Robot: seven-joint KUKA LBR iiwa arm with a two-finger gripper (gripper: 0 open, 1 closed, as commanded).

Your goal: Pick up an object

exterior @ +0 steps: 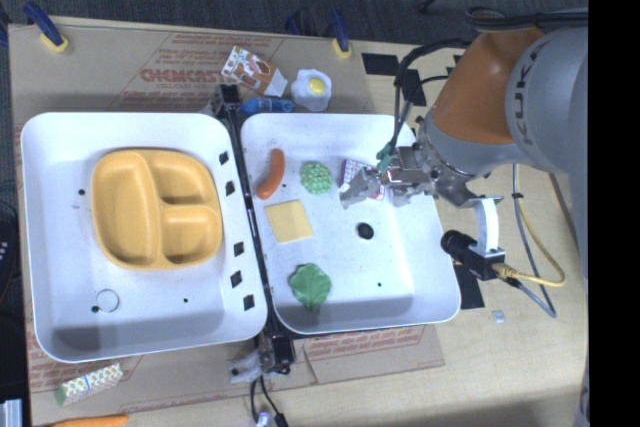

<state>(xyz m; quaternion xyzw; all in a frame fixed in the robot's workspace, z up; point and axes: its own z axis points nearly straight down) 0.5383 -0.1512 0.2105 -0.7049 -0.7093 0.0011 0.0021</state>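
- Counter (400, 355): carries two shallow white bins side by side on a cardboard sheet with red print.
- Left bin (50, 215): holds a yellow divided tray (155, 205) lying flat, nearer the bin's far edge than its near edge.
- Right bin (420, 300): holds the loose items listed below.
- Orange sausage-shaped piece (271, 173): lies close to the right bin's left wall, toward the far-left corner.
- Light green bumpy ball (316, 177): sits just right of the sausage-shaped piece, apart from it.
- Yellow flat square (291, 220): lies near the bin's middle, toward its left wall.
- Dark green leafy piece (310, 285): lies near the bin's near edge.
- Small packet with pink and white print (353, 173): lies near the bin's far edge, right of the green ball and directly at the claw's tip.
- Claw (360, 189): reaches in over the right bin's right edge at the end of the grey arm with the orange band (480, 100). Its metallic tip is against the small packet. Whether the fingers are spread or closed, and whether the packet sits between them, cannot be told.
- Far edge of the counter, beyond the bins: a white and yellow item (313, 87), a blue item (265, 105) and a small printed carton (243, 67) lie on the cardboard.
- Near-left corner of the counter: a small printed wrapper (92, 382) lies outside the left bin.
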